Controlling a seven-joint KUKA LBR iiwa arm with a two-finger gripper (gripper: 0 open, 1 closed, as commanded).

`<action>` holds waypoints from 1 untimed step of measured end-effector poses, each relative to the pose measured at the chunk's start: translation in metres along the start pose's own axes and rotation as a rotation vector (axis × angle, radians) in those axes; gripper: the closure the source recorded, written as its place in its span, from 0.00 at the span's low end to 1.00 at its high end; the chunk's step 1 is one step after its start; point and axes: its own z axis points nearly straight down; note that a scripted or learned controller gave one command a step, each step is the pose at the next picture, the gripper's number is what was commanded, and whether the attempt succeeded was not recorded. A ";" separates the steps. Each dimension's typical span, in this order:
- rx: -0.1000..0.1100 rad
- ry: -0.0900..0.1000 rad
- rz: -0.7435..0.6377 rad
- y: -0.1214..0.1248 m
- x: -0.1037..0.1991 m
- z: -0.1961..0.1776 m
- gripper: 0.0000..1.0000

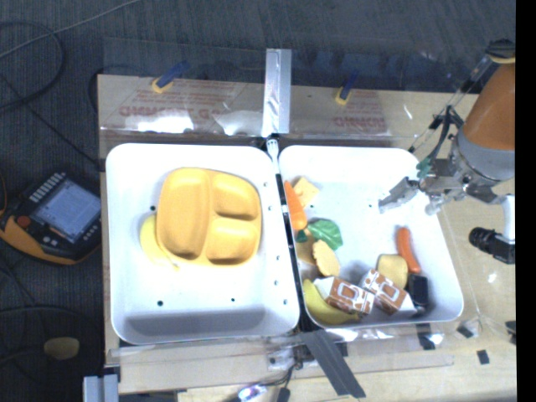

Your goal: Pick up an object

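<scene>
Item: small carrot (406, 249) in the right bin (368, 162), long axis running away from us, just below our hand (408, 193), which hangs open and empty.

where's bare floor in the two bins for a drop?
Left bin: a strip along the front wall, below the yellow divided tray. Right bin: the back middle, between the orange carrot at the divider and the gripper. Crowded: the right bin's front, around the banana and brown patterned blocks.
</scene>
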 end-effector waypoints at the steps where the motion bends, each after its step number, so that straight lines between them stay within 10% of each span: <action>1: -0.013 0.008 -0.089 -0.046 -0.015 0.124 0.00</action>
